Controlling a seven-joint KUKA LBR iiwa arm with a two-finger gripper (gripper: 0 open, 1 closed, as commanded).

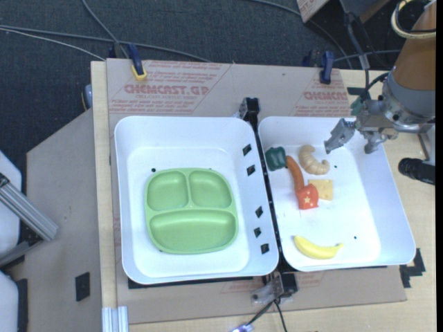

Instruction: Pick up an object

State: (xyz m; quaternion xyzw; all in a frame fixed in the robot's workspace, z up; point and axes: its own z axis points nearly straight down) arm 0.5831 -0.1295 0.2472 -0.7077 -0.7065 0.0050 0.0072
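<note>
camera view: end effector (356,142) at upper right of frame, fingers spread, holding nothing, poised over the right bin (387,206). candidate items cluster mid-frame right: croissant (313,159), carrot (296,173), banana (316,247). green tray (191,209) sits in the left bin (131,185).
</note>
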